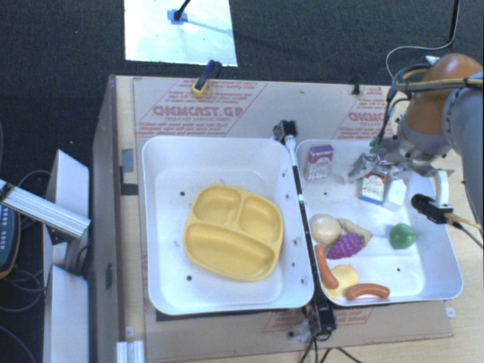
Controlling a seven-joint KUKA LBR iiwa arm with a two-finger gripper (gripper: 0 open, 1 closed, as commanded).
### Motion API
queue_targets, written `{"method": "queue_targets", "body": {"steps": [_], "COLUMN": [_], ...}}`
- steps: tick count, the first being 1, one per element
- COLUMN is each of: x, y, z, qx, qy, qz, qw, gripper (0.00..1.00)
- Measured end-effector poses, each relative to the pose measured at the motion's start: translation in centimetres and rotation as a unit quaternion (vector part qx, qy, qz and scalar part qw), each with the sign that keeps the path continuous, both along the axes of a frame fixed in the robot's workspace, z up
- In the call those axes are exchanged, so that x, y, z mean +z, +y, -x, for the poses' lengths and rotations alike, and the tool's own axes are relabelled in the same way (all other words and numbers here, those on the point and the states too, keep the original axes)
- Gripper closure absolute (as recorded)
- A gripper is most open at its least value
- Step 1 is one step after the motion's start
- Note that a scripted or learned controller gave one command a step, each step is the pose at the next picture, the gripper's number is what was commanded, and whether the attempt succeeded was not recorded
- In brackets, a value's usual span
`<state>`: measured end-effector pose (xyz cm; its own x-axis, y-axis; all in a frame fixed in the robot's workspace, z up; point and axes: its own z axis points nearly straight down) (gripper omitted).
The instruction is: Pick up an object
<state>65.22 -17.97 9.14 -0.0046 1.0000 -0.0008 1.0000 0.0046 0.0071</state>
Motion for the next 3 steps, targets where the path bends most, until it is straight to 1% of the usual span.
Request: {"method": "queue_targets", "body": {"steps": [1, 2, 3], "x": [1.0, 4.6, 9.4], "y": [0.0, 7.6, 12.9], "z": [0.0, -1.8, 5.2], "qx": [0.001, 0.0, 0.0], "qy": [0.0, 0.001, 0.002], "qz": [0.0004, -0.0011, -0.0008], "qw": [1.0, 1.0, 1.0], "gripper": [1.0, 1.0, 1.0]}}
